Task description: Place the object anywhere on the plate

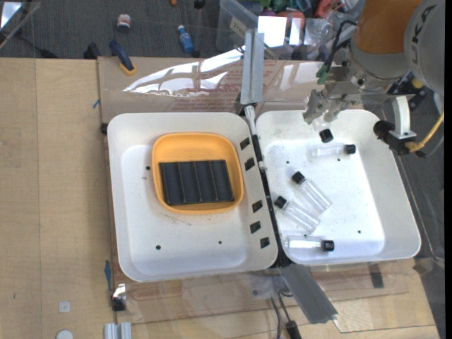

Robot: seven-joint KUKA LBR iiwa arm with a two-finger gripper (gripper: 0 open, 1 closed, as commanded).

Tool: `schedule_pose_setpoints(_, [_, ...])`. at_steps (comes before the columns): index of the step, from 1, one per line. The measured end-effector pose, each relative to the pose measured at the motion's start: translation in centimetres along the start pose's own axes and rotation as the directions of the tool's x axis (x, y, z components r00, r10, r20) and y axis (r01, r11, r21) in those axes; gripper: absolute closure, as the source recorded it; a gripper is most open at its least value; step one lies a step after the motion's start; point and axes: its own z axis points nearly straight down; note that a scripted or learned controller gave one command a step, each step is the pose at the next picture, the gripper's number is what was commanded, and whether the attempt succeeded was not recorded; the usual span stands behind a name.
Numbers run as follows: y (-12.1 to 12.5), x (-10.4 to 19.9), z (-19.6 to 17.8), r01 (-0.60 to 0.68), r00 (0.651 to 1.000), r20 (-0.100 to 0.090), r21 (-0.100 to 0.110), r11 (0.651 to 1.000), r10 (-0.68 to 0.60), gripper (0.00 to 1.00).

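Observation:
An orange plate sits in the left white bin, and a black ridged rectangular block lies flat on it. Several clear vials with black caps lie in the right white bin: one near the back, two in the middle, one at the front edge. My gripper hangs over the back of the right bin, open, with nothing between its fingers. A small black-capped vial lies just below it.
A ridge with black clips divides the two bins. A metal upright stands behind that ridge. A clear tub of colourful toys sits at the back. The arm's orange band and cables fill the upper right.

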Motion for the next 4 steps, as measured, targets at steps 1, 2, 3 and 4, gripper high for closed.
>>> schedule_pose_setpoints(1, [0.2,1.4,-1.8,0.277,0.961,0.001,-0.001,0.961,-0.277,1.0])
schedule_pose_setpoints(2, [0.1,0.9,-1.8,0.476,0.88,-0.001,0.001,0.88,-0.476,1.0])
schedule_pose_setpoints(3, [0.2,1.4,-2.2,0.589,0.808,0.001,-0.002,0.808,-0.589,1.0])
schedule_pose_setpoints(4, [-0.2,2.1,-3.4,0.746,0.666,0.003,-0.003,0.666,-0.746,1.0])
